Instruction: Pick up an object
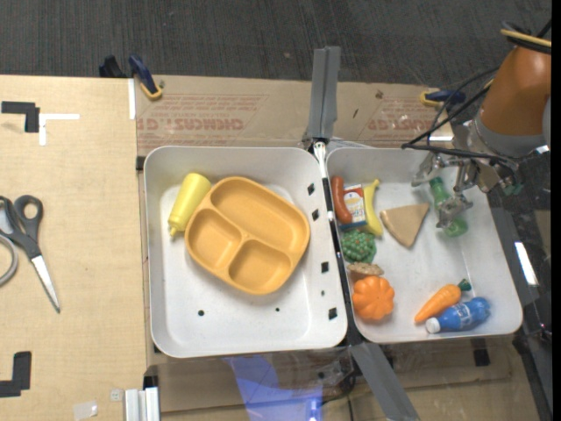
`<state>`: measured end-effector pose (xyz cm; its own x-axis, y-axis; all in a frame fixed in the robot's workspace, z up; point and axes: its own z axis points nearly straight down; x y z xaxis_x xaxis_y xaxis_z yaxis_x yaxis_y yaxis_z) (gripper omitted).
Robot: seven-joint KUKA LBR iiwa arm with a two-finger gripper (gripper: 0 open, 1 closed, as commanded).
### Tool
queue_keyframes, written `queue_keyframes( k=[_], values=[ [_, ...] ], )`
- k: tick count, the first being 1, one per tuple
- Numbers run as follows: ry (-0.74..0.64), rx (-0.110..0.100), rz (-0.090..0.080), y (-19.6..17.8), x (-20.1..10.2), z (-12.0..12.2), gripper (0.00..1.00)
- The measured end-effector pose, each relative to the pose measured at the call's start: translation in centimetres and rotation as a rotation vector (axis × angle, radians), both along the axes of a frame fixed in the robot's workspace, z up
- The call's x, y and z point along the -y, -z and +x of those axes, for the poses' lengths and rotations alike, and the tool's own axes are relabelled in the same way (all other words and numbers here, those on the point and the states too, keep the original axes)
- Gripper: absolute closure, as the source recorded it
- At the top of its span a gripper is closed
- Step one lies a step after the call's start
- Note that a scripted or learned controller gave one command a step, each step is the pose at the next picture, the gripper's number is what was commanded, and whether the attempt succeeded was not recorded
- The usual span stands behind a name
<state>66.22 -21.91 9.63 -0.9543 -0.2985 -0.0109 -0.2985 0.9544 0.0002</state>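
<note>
Wooden surface (70,235) holds both bins; our jaws hang above a green bottle (451,213), but we cannot tell their state.

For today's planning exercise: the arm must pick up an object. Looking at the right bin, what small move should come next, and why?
Probably lower the hand straight down: it hangs over the green bottle at the right bin's upper part, apart from the other toys.
</note>
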Motion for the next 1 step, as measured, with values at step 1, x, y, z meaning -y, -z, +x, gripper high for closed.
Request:
queue_keyframes(
  k=[1],
  values=[
    [0.029,-0.003,-0.002,0.19,-3.28,-0.14,0.0]
  ],
)
